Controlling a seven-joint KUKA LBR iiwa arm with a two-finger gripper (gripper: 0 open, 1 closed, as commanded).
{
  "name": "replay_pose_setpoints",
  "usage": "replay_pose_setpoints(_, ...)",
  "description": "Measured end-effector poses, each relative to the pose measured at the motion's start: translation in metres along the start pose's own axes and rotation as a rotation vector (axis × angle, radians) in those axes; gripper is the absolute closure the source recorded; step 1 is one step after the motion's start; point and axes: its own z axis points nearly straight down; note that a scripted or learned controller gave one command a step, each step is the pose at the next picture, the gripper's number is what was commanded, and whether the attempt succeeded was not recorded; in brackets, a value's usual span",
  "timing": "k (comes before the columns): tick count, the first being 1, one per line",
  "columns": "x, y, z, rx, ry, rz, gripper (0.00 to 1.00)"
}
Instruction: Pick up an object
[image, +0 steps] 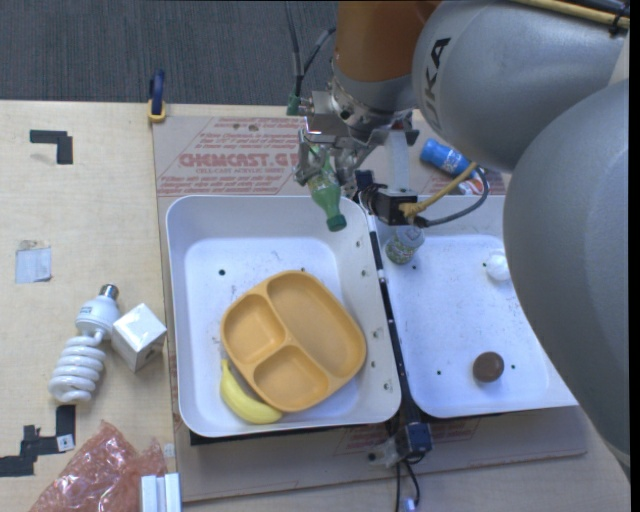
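The tool (325, 185) hangs over the far rim of the left bin (190, 300), at about twelve o'clock from the yellow plate (292, 341), and a small green bottle (328, 200) shows between its fingers, hanging with the darker cap end down toward five o'clock. So the tool is closed on this bottle, and I judge that the pick is already made or almost made. The bottle looks like thin, half-clear green plastic, narrow and a little long, so it is probably light and stiff enough, but smooth and perhaps slippery; the best place to hold it seems the middle of the body, not the cap, because a grip near one end lets it swing. It is clear of the bin floor, above the rim. In the left bin lies the divided yellow plate, and a banana (243, 398) peeks out under its edge at seven o'clock. The right bin (450, 390) has a small brown disc (488, 367) at four o'clock and a white thing (497, 266) at two o'clock. On the tabletop (90, 220), at nine o'clock, lies a spiral bulb (82, 355).
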Motion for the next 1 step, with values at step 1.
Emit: replay_pose_setpoints(1, -0.1066, -0.049, 0.0027, -0.001, 0.0, 0.002, 1.0)
